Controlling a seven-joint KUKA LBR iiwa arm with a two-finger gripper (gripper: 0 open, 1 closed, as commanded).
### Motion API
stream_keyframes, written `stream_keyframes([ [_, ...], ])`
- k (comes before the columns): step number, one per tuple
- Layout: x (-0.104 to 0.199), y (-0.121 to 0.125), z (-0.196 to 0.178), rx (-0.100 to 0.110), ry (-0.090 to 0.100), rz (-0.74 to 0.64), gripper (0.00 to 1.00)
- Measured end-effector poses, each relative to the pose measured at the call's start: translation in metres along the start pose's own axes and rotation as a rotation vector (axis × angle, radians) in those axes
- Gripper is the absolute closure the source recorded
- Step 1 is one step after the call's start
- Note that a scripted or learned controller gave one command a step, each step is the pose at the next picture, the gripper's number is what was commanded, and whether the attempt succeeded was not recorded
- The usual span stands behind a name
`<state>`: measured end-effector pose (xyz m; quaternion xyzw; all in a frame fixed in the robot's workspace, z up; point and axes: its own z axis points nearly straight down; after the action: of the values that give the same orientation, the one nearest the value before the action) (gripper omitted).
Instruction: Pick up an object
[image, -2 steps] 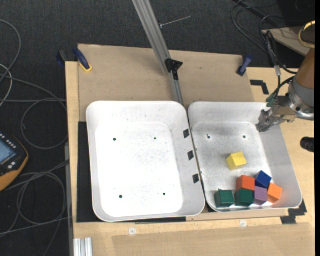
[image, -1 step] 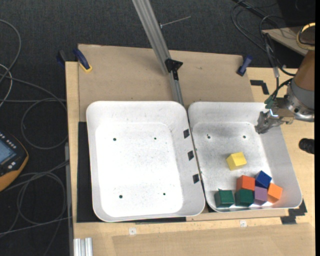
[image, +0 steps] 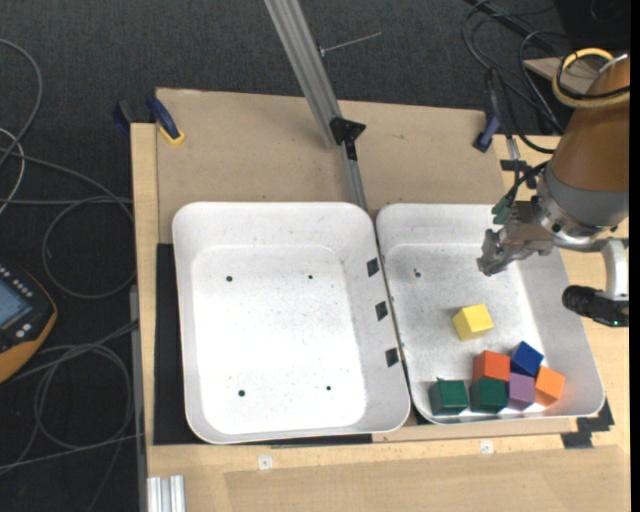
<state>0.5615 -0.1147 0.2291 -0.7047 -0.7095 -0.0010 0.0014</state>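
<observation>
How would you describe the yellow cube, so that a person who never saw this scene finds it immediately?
Look at the right white bin, the one under the gripper. Near its middle lies the yellow cube, apart from the cluster of blocks at the near edge. It is the only yellow block and the only one lying alone.

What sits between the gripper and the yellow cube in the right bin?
Nothing visible. The gripper hangs above the right bin, and the yellow cube lies alone on bare bin floor below it in the view. The other cubes, such as the blue cube, cluster nearer the front edge, apart from the yellow one.
</observation>
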Motion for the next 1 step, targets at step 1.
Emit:
stream_keyframes([
  [1,0.0506,-0.0171,-0.0125,0.001,0.001,0.0,1.0],
])
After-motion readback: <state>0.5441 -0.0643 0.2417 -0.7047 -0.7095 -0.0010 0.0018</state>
